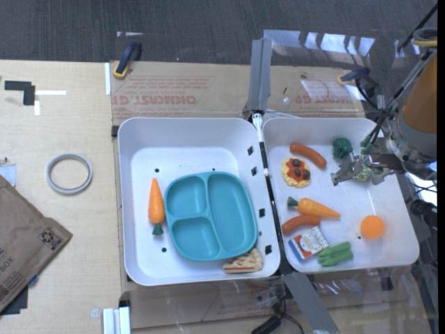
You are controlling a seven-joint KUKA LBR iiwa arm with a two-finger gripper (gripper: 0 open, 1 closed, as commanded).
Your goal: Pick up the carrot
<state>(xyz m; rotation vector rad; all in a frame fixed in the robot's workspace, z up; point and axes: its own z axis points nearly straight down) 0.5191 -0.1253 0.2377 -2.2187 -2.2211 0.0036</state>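
This looked like a robot lab, not a home. Two shallow white plastic bins sat side by side on flat brown cardboard laid over a pale wooden counter. The food in the bins was toy food, like a little plastic pizza and a round orange ball. A big grey and orange robot arm reached in from the right. A roll of tape lay on the counter, and the floor was dark grey carpet.
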